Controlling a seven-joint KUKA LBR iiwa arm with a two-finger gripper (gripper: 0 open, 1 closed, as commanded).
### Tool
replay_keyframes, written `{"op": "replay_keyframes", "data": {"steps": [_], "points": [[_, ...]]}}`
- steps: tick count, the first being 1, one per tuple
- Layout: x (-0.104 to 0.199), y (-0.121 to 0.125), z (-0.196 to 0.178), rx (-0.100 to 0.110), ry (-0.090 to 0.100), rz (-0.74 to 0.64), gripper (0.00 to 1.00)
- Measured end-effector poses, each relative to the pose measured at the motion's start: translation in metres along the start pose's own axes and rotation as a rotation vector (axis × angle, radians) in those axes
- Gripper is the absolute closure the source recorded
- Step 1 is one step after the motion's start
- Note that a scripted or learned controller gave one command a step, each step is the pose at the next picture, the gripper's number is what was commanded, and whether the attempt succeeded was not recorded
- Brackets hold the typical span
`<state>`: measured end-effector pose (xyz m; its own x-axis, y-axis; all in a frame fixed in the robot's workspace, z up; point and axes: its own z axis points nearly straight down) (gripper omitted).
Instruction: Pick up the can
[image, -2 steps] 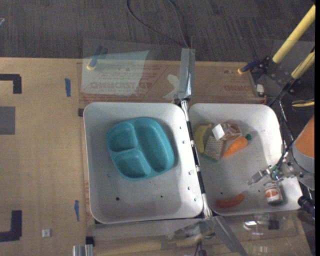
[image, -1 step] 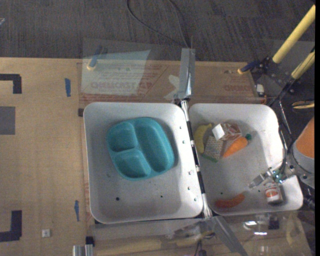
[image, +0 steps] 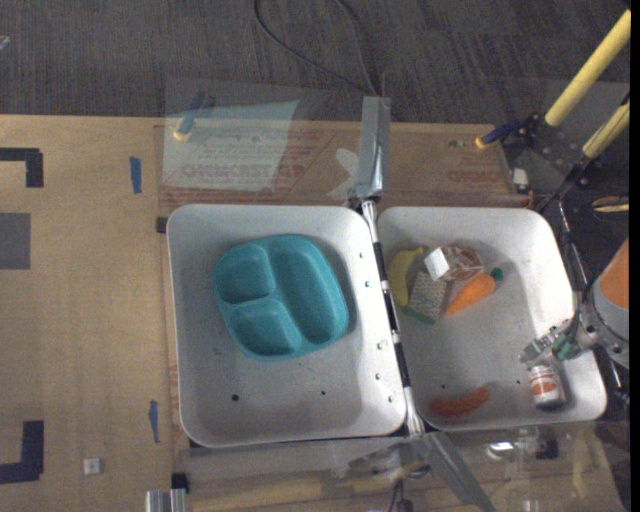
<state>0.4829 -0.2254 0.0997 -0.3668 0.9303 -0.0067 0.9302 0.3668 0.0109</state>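
From my feed I see the can (image: 546, 385) lying in the right bin (image: 480, 340), tucked into that bin's near right corner, close against its right wall. It is small, with a white body and a reddish label. The tool (image: 551, 345) sits just above the can, at the bin's right edge, where the grey arm (image: 612, 310) with its orange band comes in over the rim. The tool's metal and green parts are close to the can's top end, but I cannot tell whether they touch it, and I cannot tell whether the tool is spread or pressed together at this resolution.

Elsewhere in the right bin, a cluster rests toward the far left: a yellow banana (image: 403, 275), a brown and white carton (image: 447, 275) and an orange carrot (image: 470, 292), all touching or overlapping. A flat orange-red piece (image: 459, 402) lies near the bin's near edge, well apart from the can.

The left bin (image: 280, 390) holds a teal divided plate (image: 282, 296), set toward its far half. Both bins rest on the tan counter (image: 80, 320), meeting along its middle.
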Motion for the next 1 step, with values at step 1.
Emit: {"op": "replay_keyframes", "data": {"steps": [1], "points": [[-0.0001,-0.0012,-0.1418,0.007,0.003,-0.133,1.0]]}}
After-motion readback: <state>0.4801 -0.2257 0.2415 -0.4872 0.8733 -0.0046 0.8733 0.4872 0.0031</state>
